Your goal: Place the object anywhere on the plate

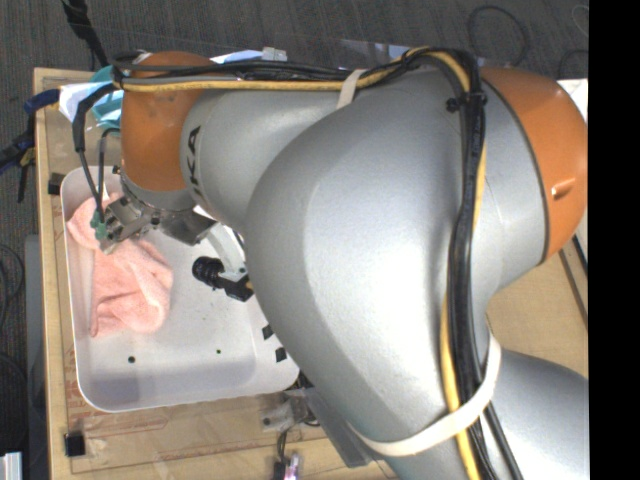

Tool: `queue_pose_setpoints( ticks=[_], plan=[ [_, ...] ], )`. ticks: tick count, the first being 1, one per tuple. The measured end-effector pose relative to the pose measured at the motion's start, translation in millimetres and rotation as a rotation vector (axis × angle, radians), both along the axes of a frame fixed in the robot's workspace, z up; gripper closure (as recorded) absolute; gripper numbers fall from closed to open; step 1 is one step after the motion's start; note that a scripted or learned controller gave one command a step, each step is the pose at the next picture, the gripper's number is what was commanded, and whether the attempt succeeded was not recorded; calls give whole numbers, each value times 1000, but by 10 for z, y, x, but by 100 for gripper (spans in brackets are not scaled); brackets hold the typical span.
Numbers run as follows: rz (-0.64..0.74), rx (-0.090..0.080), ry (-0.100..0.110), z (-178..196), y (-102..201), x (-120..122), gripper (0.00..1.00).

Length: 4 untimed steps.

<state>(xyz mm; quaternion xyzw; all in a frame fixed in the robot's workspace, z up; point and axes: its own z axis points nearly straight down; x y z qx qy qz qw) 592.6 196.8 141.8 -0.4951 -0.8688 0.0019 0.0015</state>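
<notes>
Nearest, at six o'clock of the view: wooden bench (150,436), a bare pale-brown strip showing along the near side of the bin. Next, from seven to eight o'clock: white bin (190,373), shallow, with rounded corners, its floor plain apart from a few small dark specks toward the near end. Inside it, at nine o'clock of the view and lying along the bin's left wall: pink cloth (125,288), one piece, soft and crumpled into loose folds, resting on the bin floor, its near end well short of the bin's near wall, its far end reaching up under the gripper. At the cloth's twelve o'clock end: gripper (108,230), set low over the fabric; from this slant it cannot be told whether it touches the cloth, whether the claw is released or clenched, or whether it grasps anything. Behind and above it, filling the centre and the whole three o'clock side: arm (380,258), grey and smooth, covering the bench to the right of the bin. At ten o'clock, just above the wrist: orange band (155,133). Farthest, across twelve o'clock: dark floor (260,8), beyond the bench's far edge.
</notes>
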Motion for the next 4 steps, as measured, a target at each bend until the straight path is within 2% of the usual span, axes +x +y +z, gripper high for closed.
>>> queue_pose_setpoints(
  ticks=[1,2,3,4],
  plan=[
    [351,1,5,-131,-780,-452,100],
    [509,3,-1,-517,-124,-855,100],
    [638,3,-1,482,-1125,-1099,100],
    [590,3,-1,476,-1131,-773,100]
  ],
)
